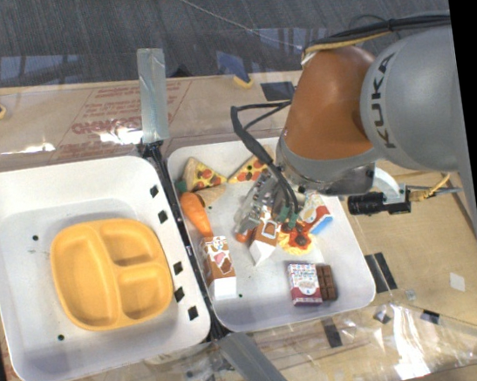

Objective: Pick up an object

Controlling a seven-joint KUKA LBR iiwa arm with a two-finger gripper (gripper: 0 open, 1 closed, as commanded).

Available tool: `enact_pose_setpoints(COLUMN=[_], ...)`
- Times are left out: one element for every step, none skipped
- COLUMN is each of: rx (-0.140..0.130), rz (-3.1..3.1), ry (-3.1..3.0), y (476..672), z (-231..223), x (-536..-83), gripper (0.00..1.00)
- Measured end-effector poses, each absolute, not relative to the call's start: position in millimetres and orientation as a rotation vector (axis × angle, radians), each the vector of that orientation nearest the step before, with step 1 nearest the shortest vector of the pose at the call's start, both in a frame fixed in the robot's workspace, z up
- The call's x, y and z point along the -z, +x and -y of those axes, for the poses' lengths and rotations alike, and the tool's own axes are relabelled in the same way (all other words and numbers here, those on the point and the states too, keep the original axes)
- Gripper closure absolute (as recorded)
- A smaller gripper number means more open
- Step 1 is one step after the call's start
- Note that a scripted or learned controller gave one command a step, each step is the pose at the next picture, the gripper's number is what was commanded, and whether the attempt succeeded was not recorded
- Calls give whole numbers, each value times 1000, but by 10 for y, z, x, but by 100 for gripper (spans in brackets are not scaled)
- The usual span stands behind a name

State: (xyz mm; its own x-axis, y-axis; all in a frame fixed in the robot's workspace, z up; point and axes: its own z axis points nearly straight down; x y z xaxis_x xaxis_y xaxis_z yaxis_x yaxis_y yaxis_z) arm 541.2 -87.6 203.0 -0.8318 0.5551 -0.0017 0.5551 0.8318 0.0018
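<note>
My gripper (pixel 258 218) reaches down into the right bin (pixel 265 313), among a pile of small toy food pieces (pixel 293 235) near the bin's middle. An orange carrot (pixel 195 213) lies at the bin's left wall, with a pizza slice (pixel 201 175) above it and another pizza slice (pixel 249 172) further right. A small brown and white packet (pixel 219 258) lies below the carrot. A red and brown box (pixel 309 282) rests near the bin's front. The arm's orange band and grey wrist hide the bin's upper right part.
The left bin (pixel 31 346) holds a yellow divided plate (pixel 109 271). A grey tape strip (pixel 152 92) runs up from the wall between the bins. Cables (pixel 252 130) loop beside the wrist. Brown cardboard (pixel 414 310) surrounds both bins.
</note>
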Motion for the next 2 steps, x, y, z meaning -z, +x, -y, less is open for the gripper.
enact_pose_setpoints(rx=[2, -6], rz=[-2841, -2726], ry=[1353, 1547], y=[4948, 5610], z=[944, 573], x=[-1377, -2372], gripper=[100, 100])
